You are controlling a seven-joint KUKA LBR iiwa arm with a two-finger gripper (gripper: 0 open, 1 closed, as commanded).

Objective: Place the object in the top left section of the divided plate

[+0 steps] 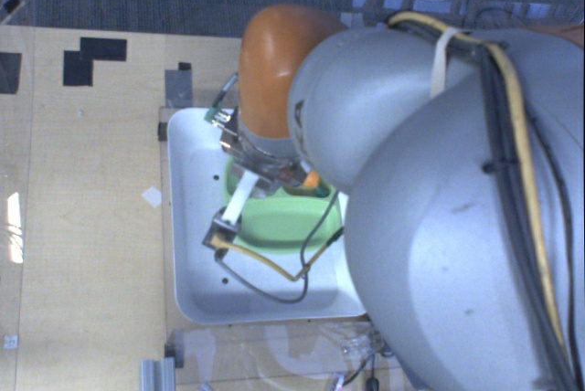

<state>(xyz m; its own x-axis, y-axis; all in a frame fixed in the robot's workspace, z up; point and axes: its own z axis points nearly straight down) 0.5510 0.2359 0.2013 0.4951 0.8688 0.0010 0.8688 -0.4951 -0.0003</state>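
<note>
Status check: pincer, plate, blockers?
Pincer low over green plate in white bin, mostly hidden. Small orange thing at plate's top edge. Arm covers much of plate.

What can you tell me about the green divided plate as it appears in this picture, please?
The green divided plate looks like pale green plastic. It lies flat in the white bin, toward its right side. The arm covers most of it; only part of its left area shows. Something small and orange sits at its upper edge. A cable crosses it.
</note>
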